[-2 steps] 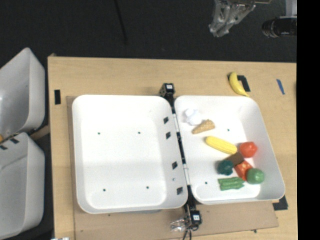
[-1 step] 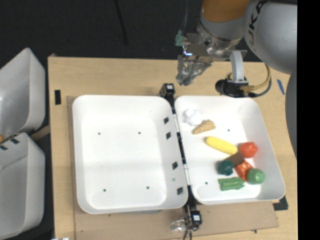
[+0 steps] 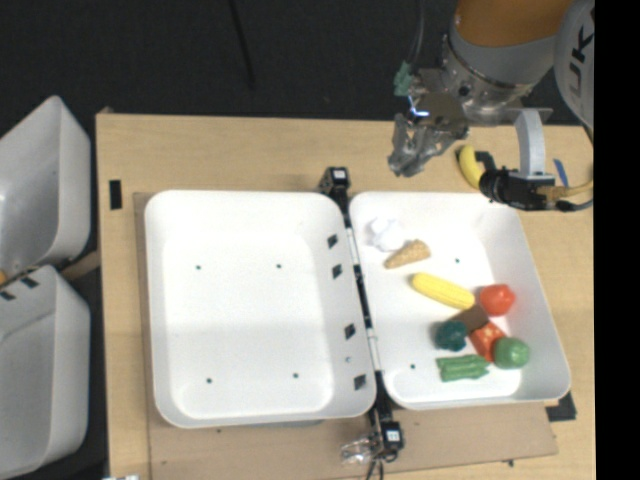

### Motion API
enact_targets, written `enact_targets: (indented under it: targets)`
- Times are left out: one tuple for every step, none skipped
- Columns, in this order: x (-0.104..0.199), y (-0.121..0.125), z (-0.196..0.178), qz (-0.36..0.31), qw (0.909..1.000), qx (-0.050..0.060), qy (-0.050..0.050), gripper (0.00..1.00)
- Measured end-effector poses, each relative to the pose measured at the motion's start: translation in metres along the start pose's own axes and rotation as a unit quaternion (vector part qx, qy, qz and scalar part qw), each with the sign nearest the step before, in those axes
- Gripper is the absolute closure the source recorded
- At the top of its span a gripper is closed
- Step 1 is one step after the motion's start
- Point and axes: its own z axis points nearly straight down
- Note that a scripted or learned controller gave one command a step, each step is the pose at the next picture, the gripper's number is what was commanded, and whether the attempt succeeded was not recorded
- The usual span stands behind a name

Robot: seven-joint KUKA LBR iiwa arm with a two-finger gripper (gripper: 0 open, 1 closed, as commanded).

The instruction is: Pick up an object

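Note:
My gripper (image 3: pixel 409 156) hangs above the bench just beyond the far rim of the right bin (image 3: pixel 535 298), near its back left corner. No object shows in it. Inside that bin lie a small white piece (image 3: pixel 383 231), a tan wedge (image 3: pixel 406 254) and a yellow corn-like piece (image 3: pixel 442 290). Toward the front right sits a tight cluster: a red tomato (image 3: pixel 496 299), a brown block (image 3: pixel 472 318), a dark teal piece (image 3: pixel 451 336), a red piece (image 3: pixel 486 340), a green ball (image 3: pixel 511 353) and a green vegetable (image 3: pixel 463 369).
The left bin (image 3: pixel 240 308) adjoins the right one along a hinged divider (image 3: pixel 355 288). White rounded shapes (image 3: pixel 40 268) stand off the bench at the left. Bare wooden bench (image 3: pixel 250 148) runs behind the bins.

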Motion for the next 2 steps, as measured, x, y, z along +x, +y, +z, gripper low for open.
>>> enact_targets:
  targets:
    - [0.001, 0.081, -0.068, -0.002, 1.0000, -0.005, -0.001, 1.00]
    - [0.012, 0.046, -0.081, 0.000, 1.0000, 0.001, -0.001, 1.00]
